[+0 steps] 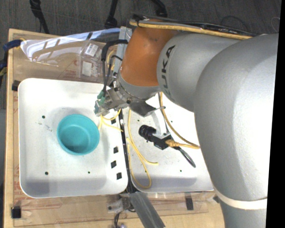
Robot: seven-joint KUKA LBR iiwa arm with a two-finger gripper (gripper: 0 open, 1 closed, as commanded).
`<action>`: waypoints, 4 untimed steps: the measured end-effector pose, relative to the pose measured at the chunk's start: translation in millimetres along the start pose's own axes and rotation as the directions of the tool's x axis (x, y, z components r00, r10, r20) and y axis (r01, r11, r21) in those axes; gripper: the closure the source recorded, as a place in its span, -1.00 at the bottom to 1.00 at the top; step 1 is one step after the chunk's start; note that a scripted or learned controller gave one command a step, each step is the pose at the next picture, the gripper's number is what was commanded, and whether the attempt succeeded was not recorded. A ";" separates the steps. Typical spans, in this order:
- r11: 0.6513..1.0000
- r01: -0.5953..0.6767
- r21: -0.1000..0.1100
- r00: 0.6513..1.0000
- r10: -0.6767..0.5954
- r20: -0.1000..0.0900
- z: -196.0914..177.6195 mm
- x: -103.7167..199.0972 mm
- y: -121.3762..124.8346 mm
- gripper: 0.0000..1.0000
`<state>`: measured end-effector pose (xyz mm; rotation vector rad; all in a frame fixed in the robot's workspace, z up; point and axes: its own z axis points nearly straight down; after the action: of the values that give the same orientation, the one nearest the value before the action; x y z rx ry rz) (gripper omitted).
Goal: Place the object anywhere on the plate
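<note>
Two shallow white bins sit side by side on the bench. Low in the left bin (pixel 41 172), left of the frame's centre, lies a deep teal plate (pixel 78 135) with nothing on it. The grey arm with its orange band comes in from the right and covers much of the right bin (pixel 177 169). Its gripper (pixel 103 106) hangs over the left bin's upper right corner, just above and right of the plate. A small greenish thing (pixel 100 101) shows at its tip. Whether the gripper is wide, narrow or clamped on that thing I cannot tell.
</note>
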<state>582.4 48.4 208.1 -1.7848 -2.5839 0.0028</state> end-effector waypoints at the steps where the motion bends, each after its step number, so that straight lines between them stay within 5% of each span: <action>1: 0.995 0.105 0.001 0.995 -0.105 0.000 -8.6 55.2 15.0 1.00; 2: 0.997 0.071 0.004 0.997 -0.071 -0.001 53.2 43.9 44.7 1.00; 3: 0.999 0.039 0.000 0.999 -0.039 0.000 16.1 22.4 46.7 1.00; 4: 0.994 -0.108 0.005 0.994 0.108 -0.001 -1.1 49.6 24.5 1.00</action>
<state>587.8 103.4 209.2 -1.9195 -2.4807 0.0080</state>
